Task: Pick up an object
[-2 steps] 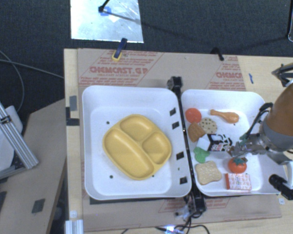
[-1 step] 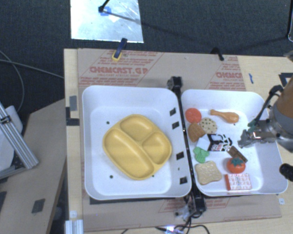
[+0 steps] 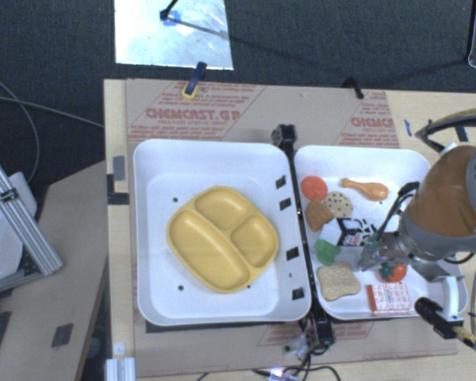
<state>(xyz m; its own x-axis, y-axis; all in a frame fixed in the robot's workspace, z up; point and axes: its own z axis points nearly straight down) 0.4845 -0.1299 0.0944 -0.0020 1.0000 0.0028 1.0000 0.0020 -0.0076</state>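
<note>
My gripper [image 3: 371,258] is low over the right bin [image 3: 412,162], at its front middle. It hangs between a slice of bread [image 3: 338,281], a green piece [image 3: 327,252] and a small red-orange item [image 3: 393,273]. A black-and-white object [image 3: 352,232] lies just behind it. Farther back sit a red tomato [image 3: 314,187], an orange drumstick [image 3: 365,187], a speckled cookie [image 3: 341,204] and a brown toast piece [image 3: 318,216]. A red-and-white packet [image 3: 389,297] rests at the bin's front. I see nothing lifted.
The left bin [image 3: 151,213] holds a yellow divided plate [image 3: 222,237]. A black divider [image 3: 297,221] runs between the two bins. The grey arm with its orange band [image 3: 452,201] covers the right bin's right side.
</note>
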